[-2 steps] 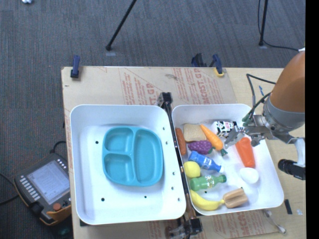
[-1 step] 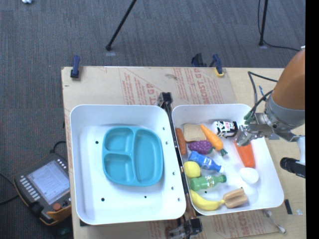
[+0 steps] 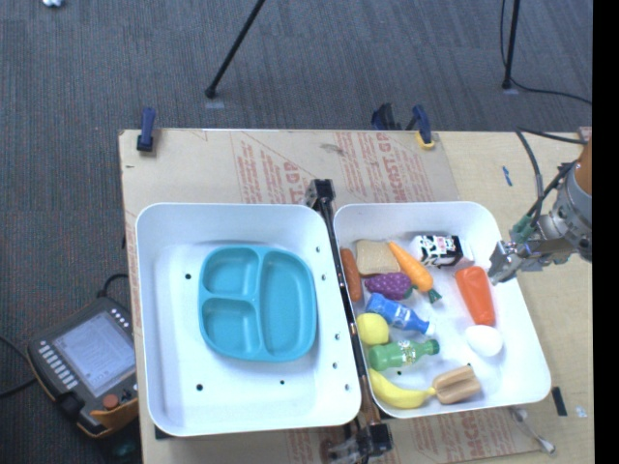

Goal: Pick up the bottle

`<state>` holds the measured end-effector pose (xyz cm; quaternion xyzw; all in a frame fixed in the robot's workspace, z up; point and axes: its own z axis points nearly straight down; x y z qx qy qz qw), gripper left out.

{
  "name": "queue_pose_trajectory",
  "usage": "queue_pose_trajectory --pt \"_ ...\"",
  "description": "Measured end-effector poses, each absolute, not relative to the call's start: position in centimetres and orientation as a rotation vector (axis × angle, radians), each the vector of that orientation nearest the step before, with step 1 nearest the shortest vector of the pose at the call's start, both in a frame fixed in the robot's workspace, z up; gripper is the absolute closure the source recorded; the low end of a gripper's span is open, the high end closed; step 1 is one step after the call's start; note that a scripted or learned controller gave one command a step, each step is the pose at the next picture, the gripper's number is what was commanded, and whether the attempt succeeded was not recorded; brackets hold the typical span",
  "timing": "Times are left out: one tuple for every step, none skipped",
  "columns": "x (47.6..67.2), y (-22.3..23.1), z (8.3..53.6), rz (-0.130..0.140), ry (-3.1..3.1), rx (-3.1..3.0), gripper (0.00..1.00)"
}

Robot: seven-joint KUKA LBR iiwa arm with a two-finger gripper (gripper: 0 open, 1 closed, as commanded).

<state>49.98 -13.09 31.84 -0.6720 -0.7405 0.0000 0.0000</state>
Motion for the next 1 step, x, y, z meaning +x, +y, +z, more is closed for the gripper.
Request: queue_pose_trajectory --pt "47.64 -15.64 36.66 0.0 -1.922 -2.485 1.0"
